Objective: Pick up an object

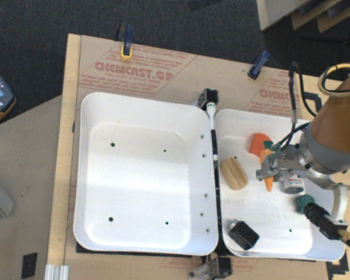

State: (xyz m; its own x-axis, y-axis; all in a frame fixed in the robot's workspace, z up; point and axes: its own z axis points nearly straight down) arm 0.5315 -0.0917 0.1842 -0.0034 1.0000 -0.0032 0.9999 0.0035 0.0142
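Well, the pincer hangs low in the right bin, right at the orange piece as if picked for the grab, though whether it grips I cannot tell, with the wooden block just left and the black block nearer me

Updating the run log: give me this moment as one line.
tool: low in right bin, at orange object | tan block, black object: loose | nothing seen held
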